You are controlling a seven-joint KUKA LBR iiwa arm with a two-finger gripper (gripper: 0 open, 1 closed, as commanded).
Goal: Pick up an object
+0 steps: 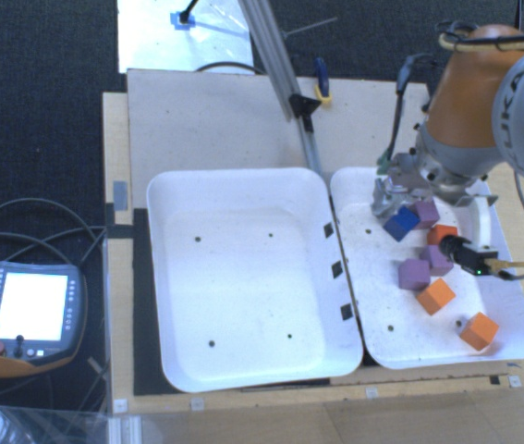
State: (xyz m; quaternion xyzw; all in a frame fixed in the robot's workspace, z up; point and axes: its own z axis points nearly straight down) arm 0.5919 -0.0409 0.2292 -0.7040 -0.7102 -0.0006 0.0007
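tool (393, 202) in right bin (372, 340) | blue cube (400, 223) just below it | finger state unclear

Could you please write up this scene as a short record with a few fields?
bins: two white bins side by side, left bin and right bin
blocks in right bin: one blue block, three purple, three orange
farthest orange block: near the bin's front right corner
arm: reaches in from the right, over the right bin's far end
hand: low, just above the blue block
held: nothing seen between its fingers
off the bench: a control tablet on the floor at left
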